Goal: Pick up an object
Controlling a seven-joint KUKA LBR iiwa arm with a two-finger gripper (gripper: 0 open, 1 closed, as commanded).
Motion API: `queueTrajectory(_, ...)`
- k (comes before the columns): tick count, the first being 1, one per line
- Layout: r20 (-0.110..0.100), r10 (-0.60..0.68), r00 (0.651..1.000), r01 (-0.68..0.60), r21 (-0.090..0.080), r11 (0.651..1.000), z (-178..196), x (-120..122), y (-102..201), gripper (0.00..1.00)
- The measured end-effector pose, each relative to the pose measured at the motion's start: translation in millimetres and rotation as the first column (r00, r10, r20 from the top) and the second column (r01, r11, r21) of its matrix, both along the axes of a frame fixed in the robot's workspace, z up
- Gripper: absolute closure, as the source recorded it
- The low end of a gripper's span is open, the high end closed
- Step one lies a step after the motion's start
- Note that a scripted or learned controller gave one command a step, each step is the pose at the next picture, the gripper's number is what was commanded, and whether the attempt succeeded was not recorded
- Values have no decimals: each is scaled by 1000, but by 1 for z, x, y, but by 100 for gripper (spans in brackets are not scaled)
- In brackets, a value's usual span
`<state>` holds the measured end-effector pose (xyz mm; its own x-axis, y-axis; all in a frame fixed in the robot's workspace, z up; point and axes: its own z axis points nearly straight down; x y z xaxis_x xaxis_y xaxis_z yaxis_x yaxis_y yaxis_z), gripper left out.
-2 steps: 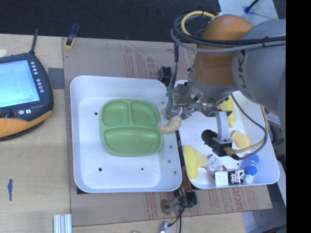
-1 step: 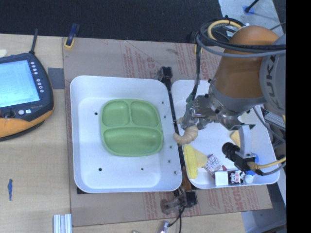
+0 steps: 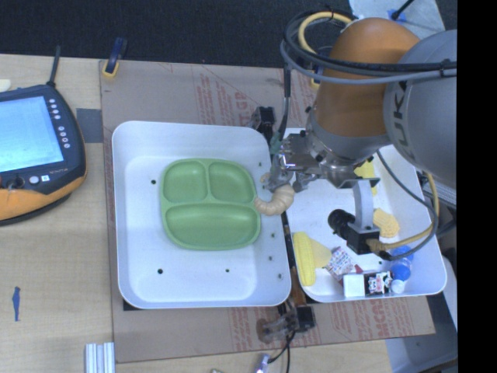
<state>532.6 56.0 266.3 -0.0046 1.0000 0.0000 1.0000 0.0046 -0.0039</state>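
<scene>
While the gripper [image 3: 284, 179] is hanging low over the line where the two bins meet, a small tan curved thing [image 3: 276, 201] is lying just under it. The tan thing is sitting right on the edge between the left bin [image 3: 136, 208] and the right bin [image 3: 431, 282]. One end of it is touching the rim of a green plate [image 3: 210, 204]. I cannot tell if the gripper is open or closed, and I cannot tell if it is touching the tan thing.

The green plate is lying flat in the middle of the left bin. It is showing three parts, two small ones at the top and one big one at the bottom.

The big grey arm [image 3: 423, 92] with its orange band is reaching in over the right bin and hiding much of it. In the right bin, a yellow corn cob [image 3: 307, 257] is lying near the left wall. A little red and white packet [image 3: 339, 261] is lying beside the corn. A white box [image 3: 355, 285] is sitting near the front wall, and a blue-capped bottle [image 3: 399, 272] is lying near it. A yellow lump [image 3: 386, 224] is peeking out farther back.

Both bins are resting on a brown cardboard sheet [image 3: 194, 92] on the table [image 3: 54, 286]. A screen with an orange bottom [image 3: 35, 146] is lying on the table, well apart from the bins on the left.
</scene>
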Motion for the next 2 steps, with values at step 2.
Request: queueTrajectory(2,1,0,1000,0,-1,1000,-9,33,-69,100)
